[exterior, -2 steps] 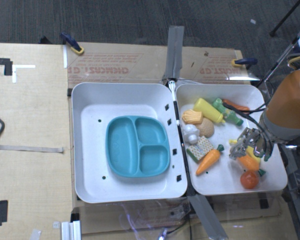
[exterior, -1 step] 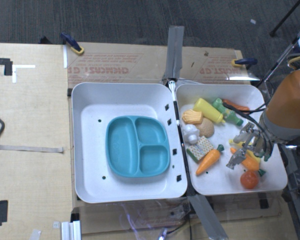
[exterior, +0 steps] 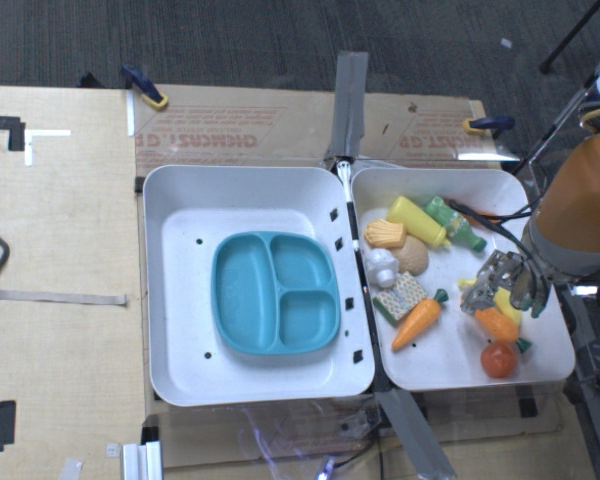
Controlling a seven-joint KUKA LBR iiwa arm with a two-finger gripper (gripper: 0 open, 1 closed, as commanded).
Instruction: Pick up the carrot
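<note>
The carrot (exterior: 417, 322), orange with a green top, lies tilted in the right bin (exterior: 450, 373) near its front left. Its green end points up and to the right. My gripper (exterior: 498, 290) hangs low over the right side of the same bin, about a hand's width to the right of the carrot and apart from it. Directly under and in front of the gripper lie a small yellow piece (exterior: 479, 294) and a shorter orange item (exterior: 498, 324) with a green end.
The right bin also holds a red tomato (exterior: 498, 360), a yellow bottle (exterior: 416, 219), a green bottle (exterior: 456, 224), a ridged yellow piece (exterior: 384, 233), a tan lump (exterior: 412, 257), a white garlic (exterior: 380, 266) and a checkered block (exterior: 404, 290). A teal divided plate (exterior: 276, 293) sits in the left bin (exterior: 170, 268).
</note>
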